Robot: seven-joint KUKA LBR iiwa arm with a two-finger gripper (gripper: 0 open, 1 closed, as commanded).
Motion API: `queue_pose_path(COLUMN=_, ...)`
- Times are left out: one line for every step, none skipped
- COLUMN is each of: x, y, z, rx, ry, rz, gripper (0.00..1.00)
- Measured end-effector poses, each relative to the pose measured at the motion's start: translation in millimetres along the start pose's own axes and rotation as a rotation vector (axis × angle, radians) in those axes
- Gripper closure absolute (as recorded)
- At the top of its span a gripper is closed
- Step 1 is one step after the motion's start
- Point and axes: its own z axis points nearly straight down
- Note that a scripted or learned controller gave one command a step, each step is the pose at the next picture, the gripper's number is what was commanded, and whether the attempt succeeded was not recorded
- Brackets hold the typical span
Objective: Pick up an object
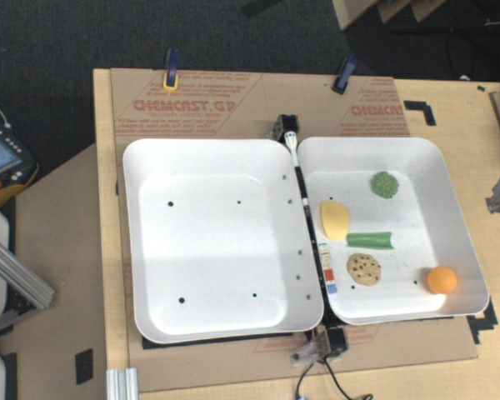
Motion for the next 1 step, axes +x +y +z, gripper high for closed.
queue_pose_path(x=-0.3, y=0.8, z=-10.4, rx=-0.003, ry=-0.002, rz=-0.001, gripper=1.0)
